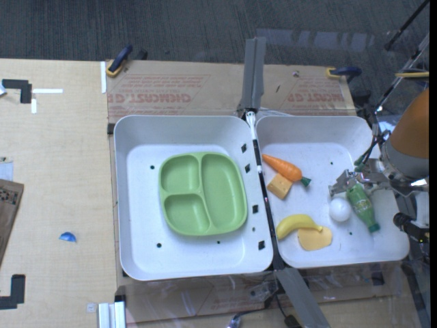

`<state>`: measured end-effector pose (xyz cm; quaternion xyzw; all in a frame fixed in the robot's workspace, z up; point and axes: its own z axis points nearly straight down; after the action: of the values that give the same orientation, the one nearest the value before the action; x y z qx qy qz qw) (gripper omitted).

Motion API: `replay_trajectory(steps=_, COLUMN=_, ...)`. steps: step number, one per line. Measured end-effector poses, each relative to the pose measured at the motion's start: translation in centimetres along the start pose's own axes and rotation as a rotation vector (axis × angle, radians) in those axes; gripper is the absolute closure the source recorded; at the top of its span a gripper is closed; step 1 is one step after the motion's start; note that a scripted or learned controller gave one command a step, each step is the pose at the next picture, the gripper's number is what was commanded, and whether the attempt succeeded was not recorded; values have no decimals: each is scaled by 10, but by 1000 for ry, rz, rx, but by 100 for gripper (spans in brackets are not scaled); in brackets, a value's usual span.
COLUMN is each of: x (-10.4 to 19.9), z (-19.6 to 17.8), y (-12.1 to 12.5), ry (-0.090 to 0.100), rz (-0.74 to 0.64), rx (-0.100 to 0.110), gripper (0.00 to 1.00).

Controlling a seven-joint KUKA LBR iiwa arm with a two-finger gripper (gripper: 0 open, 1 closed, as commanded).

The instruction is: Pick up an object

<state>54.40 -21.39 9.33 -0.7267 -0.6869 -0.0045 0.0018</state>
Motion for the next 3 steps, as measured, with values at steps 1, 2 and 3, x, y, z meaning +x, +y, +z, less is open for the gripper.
replay_trajectory(steps=1, x=82, z=-74, y=23, ry=-10, rz=-91, rx=5, gripper=0)
replay_trajectory(steps=2, x=119, z=2, y=45, ry=-10, rz=-126, rx=3, gripper=0)
replay_trajectory(steps=3, x=118, z=-7, y=44, ry=-11, rz=-124, rx=4, gripper=100)
